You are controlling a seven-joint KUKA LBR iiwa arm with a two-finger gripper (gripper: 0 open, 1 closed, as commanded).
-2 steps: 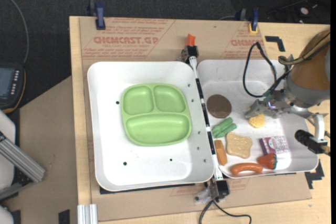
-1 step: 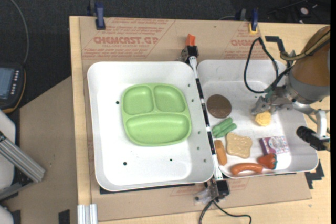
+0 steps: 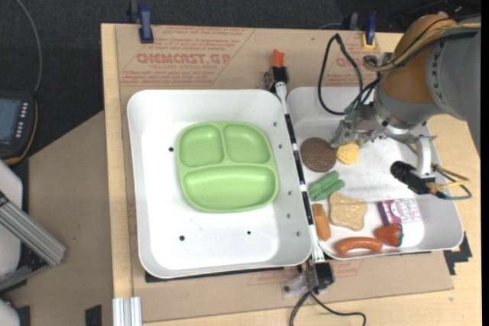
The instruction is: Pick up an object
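My gripper (image 3: 345, 137) reaches in from the right over the back of the right bin (image 3: 447, 229), below the grey arm with its orange band (image 3: 412, 65). Its tip sits right above a small yellow food piece (image 3: 348, 156) and beside a round brown patty (image 3: 317, 154). I cannot tell whether it touches the yellow piece. Further forward in this bin lie a green bean pod (image 3: 325, 186), a slice of toast (image 3: 348, 212), an orange carrot stick (image 3: 322, 222), a red sausage (image 3: 357, 246), a red pepper piece (image 3: 390, 234) and a purple packet (image 3: 403, 211).
The left bin (image 3: 153, 240) holds a green divided plate (image 3: 227, 166). A black part with cables (image 3: 411, 176) sticks out below the wrist over the right bin. Clamps (image 3: 142, 20) stand at the bench's back edge.
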